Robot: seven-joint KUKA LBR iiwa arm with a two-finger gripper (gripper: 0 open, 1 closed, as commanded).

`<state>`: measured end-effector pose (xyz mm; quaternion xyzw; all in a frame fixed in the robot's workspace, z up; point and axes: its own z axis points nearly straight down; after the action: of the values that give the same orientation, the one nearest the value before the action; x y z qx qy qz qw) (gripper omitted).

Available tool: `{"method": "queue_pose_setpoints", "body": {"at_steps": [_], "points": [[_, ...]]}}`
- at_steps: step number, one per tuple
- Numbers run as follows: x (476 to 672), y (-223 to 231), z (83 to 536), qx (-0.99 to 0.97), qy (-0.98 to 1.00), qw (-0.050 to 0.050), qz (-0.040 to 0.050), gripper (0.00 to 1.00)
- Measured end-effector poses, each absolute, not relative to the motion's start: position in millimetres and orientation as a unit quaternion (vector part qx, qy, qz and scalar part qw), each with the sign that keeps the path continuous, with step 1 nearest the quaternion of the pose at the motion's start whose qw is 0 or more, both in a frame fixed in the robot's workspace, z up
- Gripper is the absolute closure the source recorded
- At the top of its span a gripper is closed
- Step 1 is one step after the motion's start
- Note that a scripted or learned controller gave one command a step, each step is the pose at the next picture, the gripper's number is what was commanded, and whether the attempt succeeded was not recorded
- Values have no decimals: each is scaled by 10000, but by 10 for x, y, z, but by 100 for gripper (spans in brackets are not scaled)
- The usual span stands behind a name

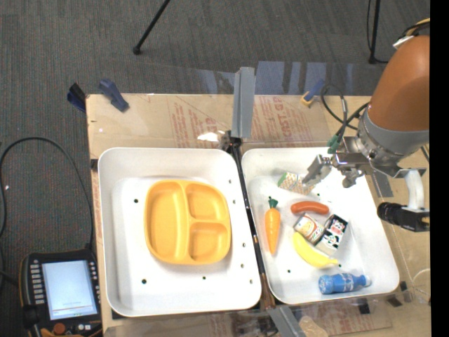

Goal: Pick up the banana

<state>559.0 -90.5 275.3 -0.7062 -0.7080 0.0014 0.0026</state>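
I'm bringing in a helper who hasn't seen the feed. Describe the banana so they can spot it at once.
Look at the right bin, the one under the gripper. Toward its near edge lies the banana, a plain yellow curved piece just below two small cartons and up-left of the blue bottle. The carrot to its left is orange with a green top; the banana is the bin's one yellow thing.

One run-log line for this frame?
gripper: open, above right bin | banana: in bin, not held | phase: approach
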Motion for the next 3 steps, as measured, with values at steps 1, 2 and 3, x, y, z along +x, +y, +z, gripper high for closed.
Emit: {"method": "queue_pose_setpoints", "body": {"at_steps": [1,2,3], "points": [[5056,-1263,1612,-6658,-7461,27,11,0],[5060,-1238,1013,-7040,-7101,-119,-48,0],[5115,-1265,1160,-7052,-7087,-206,-88,100]]}}
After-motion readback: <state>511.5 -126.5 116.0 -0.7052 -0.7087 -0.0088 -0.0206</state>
